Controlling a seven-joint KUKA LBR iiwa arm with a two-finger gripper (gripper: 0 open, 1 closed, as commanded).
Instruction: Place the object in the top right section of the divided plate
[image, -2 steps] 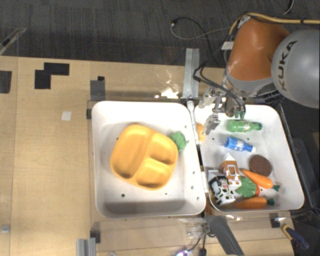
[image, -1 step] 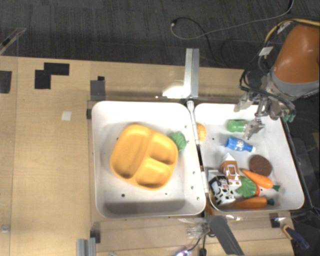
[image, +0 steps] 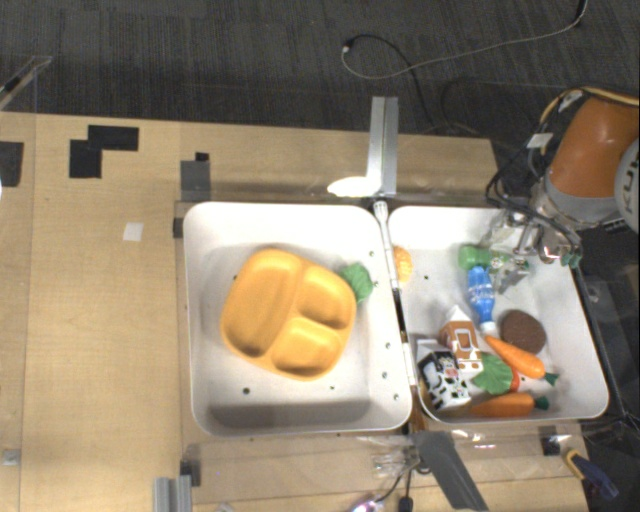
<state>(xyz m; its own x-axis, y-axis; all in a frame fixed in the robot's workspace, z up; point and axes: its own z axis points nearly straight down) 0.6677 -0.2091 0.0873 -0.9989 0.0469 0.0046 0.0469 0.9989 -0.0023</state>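
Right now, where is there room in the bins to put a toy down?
The left bin has bare floor along its near edge and left side, around the yellow divided plate. The right bin is open in its far left part, near the yellow toy. Its near end is crowded: carrots, cow toy, brown disc.

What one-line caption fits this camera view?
Gripper poised over toys in the right bin, beside a blue bottle; yellow divided plate waits in the left bin.

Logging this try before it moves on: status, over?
Gripper over right bin, beside green piece and blue bottle. Yellow divided plate in left bin; green toy touching its right edge.
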